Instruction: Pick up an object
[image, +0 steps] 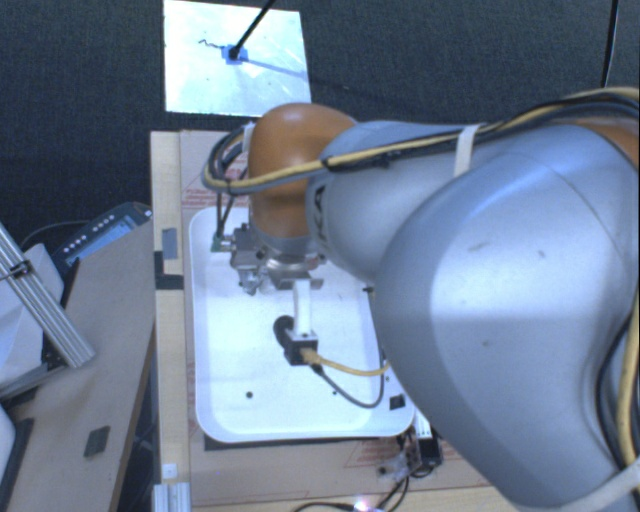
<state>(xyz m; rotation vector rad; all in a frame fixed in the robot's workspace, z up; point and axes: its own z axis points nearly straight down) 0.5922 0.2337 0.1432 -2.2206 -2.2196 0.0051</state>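
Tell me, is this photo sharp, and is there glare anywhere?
Camera view: the grey arm up close looks soft and blocks the right side; the white bin is evenly lit and bright; the pale sheet at the top shines with glare.

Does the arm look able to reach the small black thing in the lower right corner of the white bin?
Probably yes: the small black thing lies uncovered by the wall of the white bin, and the gripper hangs over that bin.
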